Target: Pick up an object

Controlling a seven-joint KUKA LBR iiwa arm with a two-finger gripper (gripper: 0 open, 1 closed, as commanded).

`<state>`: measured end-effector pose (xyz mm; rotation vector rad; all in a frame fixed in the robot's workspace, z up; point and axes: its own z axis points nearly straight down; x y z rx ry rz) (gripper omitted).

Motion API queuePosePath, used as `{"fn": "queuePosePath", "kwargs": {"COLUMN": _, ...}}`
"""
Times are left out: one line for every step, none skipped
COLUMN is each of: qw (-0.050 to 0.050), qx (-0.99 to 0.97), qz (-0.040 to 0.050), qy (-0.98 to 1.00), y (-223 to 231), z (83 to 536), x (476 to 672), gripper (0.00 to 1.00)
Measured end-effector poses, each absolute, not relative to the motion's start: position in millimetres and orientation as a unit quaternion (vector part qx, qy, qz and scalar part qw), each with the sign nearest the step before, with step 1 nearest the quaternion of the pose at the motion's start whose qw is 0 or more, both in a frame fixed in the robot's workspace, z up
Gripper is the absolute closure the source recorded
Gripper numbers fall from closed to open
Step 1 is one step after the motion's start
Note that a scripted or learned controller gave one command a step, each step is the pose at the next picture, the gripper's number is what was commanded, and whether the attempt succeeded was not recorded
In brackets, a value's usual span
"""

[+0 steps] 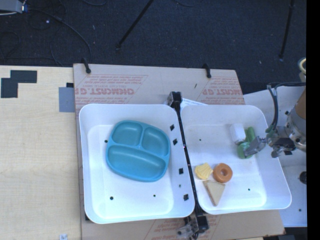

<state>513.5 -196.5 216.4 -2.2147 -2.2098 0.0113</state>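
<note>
We have our gripper (255,146) at the right of the frame, beside the green object (246,145) in the right bin (277,194). We cannot tell its state. We judge this the grasp step; next comes a lift.

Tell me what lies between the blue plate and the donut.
In the camera view, the two bins' adjoining rims and the yellow piece lie between the blue plate and the donut.

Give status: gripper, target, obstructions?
Gripper low in right bin, fingers state unclear. At green-and-white object, grasp unconfirmed. Donut, yellow piece, wedge lie apart, not blocking.
</note>
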Motion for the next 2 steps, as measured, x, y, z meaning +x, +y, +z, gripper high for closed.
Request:
{"fn": "queuePosePath", "kwargs": {"qw": 0.003, "qx": -0.707, "qz": 0.0012, "qy": -0.707, "y": -196.3, "z": 221.6, "x": 515.8, "gripper": 0.0}}
{"fn": "queuePosePath", "kwargs": {"qw": 0.005, "qx": -0.707, "qz": 0.0021, "qy": -0.707, "y": -188.7, "z": 159.0, "x": 518.9, "gripper": 0.0}}
